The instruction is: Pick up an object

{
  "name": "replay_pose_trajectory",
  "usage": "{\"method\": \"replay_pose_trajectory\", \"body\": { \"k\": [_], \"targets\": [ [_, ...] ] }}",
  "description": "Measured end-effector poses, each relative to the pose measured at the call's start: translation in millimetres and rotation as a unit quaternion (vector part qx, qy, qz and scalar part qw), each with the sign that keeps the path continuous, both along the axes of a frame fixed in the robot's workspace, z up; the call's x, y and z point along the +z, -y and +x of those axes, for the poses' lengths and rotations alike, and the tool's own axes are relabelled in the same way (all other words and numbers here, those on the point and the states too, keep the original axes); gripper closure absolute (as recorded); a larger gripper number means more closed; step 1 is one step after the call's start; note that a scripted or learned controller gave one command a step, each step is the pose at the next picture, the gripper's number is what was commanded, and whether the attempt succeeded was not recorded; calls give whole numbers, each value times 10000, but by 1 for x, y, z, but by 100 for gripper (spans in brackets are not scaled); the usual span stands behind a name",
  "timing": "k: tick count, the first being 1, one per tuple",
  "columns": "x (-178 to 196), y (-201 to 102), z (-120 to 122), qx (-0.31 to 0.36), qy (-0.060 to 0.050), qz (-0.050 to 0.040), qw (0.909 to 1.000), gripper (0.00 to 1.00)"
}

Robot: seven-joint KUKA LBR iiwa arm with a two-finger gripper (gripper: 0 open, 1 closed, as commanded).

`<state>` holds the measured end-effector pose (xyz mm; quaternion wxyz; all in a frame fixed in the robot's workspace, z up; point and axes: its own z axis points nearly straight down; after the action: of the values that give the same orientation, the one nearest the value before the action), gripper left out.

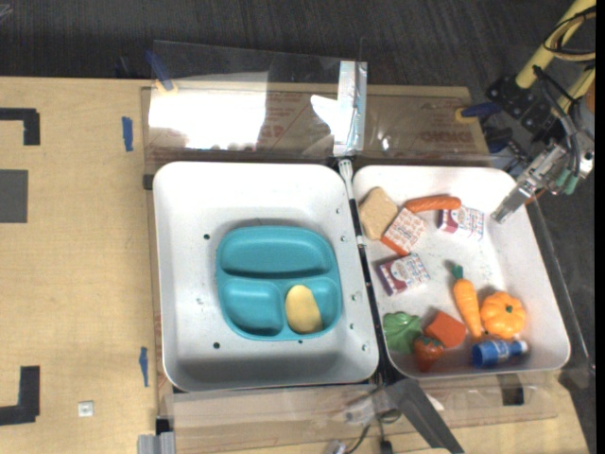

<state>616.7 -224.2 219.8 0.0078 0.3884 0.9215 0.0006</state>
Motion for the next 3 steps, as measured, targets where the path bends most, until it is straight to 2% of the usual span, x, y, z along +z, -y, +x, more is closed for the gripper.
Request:
{"method": "replay_pose_trajectory", "body": {
  "k": [1,2,3],
  "targets": [
    [-64,-2,-43,491,-71,24,9988,0],
    [-78,-6,18,1649,-38,-3,9863,0],
    [-36,-53,33,472,-24,12,9989,0]
  ]
}}
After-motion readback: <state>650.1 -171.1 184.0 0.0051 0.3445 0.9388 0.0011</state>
